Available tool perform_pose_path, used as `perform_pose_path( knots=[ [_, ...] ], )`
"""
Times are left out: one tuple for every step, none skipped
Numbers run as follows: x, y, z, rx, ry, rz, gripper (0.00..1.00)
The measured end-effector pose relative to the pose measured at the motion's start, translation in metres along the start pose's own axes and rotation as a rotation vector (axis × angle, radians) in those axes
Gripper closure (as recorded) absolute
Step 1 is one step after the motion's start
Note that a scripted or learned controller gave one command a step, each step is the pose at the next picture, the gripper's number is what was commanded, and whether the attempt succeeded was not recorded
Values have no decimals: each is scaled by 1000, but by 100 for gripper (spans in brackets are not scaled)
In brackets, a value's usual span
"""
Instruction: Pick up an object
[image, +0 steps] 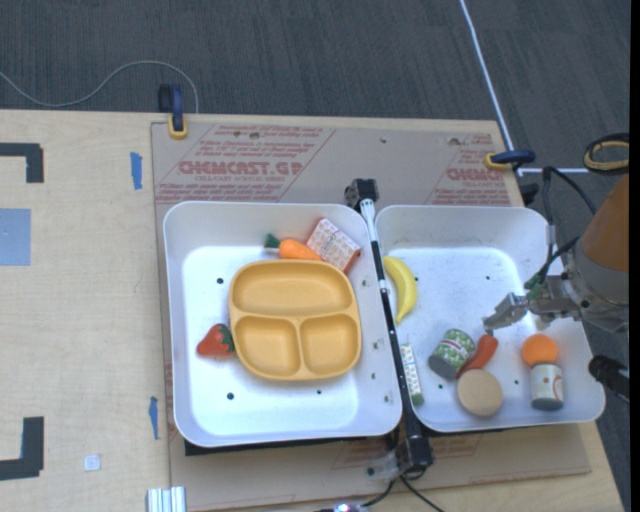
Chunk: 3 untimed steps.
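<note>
My gripper hangs low over the right bin, near its right side, with the arm coming in from the right edge. Below and left of it lie a red chili and a green-and-white can. A beige egg-shaped object lies near the front wall. An orange ball and a small bottle sit just right of the gripper's tip. A banana lies along the bin's left wall. I see nothing held in the gripper.
The left bin holds a yellow divided plate, a carrot, a patterned packet and a strawberry. The middle of the right bin is bare. Cables run past the bench's far right corner.
</note>
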<state>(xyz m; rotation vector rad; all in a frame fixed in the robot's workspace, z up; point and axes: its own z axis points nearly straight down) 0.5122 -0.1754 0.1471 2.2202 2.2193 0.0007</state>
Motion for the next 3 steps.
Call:
perform_pose_path(
  knots=[
    [30,-28,53,1,1,1,0],
    [30,-27,44,-3,0,1,100],
    [106,-32,-38,0,2,-3,100]
  ],
)
